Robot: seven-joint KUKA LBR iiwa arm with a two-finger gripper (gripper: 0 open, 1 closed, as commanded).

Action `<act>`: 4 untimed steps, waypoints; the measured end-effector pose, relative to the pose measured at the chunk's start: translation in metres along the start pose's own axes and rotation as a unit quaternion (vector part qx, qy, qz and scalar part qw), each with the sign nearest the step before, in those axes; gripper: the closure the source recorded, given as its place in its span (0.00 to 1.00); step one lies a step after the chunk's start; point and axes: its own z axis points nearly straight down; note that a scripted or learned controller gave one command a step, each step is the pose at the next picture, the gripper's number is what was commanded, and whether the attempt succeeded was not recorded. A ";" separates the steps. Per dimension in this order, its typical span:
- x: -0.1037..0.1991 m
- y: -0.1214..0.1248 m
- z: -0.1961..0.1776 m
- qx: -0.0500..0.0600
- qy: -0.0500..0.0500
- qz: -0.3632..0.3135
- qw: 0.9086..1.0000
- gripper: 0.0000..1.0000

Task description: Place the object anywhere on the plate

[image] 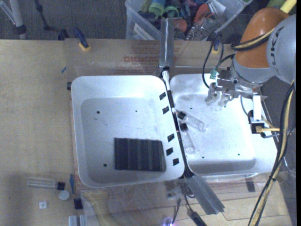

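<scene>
- The gripper hangs over the back of the right bin; whether it grasps anything cannot be told.
- The likely object, a clear plastic piece, lies near that bin's left wall, apart from the gripper.
- The dark ribbed plate rests in the left bin.
- A good pick would come straight down, centred on the piece.
- The divider between the bins stands close by and must be cleared when carrying across.
</scene>
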 end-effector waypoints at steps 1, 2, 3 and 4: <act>0.108 -0.018 0.006 0.003 0.000 -0.015 1.000 1.00; 0.156 0.024 -0.015 0.002 -0.001 0.355 0.935 1.00; 0.200 -0.004 -0.039 0.003 -0.001 0.008 1.000 1.00; 0.270 0.004 0.023 0.001 -0.001 0.010 1.000 1.00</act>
